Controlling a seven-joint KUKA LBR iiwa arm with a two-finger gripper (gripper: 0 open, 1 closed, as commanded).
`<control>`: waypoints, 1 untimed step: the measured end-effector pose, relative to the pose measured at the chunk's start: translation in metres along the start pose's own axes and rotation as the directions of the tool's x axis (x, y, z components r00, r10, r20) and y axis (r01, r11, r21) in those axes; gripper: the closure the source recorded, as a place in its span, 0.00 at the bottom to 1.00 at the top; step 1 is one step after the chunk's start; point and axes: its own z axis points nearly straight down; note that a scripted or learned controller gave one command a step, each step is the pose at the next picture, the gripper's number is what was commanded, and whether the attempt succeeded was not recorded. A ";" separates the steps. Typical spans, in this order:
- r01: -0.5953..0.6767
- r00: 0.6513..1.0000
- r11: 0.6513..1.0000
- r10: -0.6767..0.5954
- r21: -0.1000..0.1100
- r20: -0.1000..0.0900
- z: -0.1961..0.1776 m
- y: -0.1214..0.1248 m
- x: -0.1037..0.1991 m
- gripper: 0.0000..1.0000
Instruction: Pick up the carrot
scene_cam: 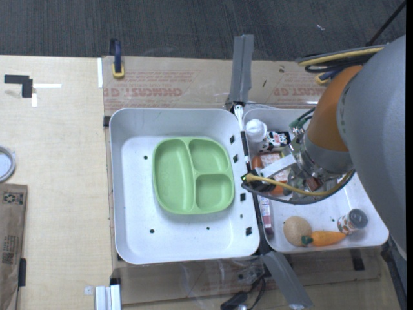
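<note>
The carrot (pixel 326 238) is orange with a green stub at its left end. It lies flat near the front edge of the right bin (pixel 377 236), touching a tan round potato-like thing (pixel 295 229) on its left. The grey arm with the orange band reaches in from the right and hangs over the middle of that bin. Its gripper (pixel 289 172) points down at the bin's left-centre clutter, behind and to the left of the carrot and apart from it. The wrist and a looped cable (pixel 284 190) hide its tip.
A green divided plate (pixel 193 175) lies in the left bin (pixel 129 192). The right bin also holds a white bottle (pixel 255 129), a small black-and-white figure (pixel 279 137), packets under the gripper, and a small jar (pixel 354 220) just right of the carrot.
</note>
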 end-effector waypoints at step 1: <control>0.086 0.996 0.996 -0.086 -0.001 0.000 0.000 0.050 0.024 1.00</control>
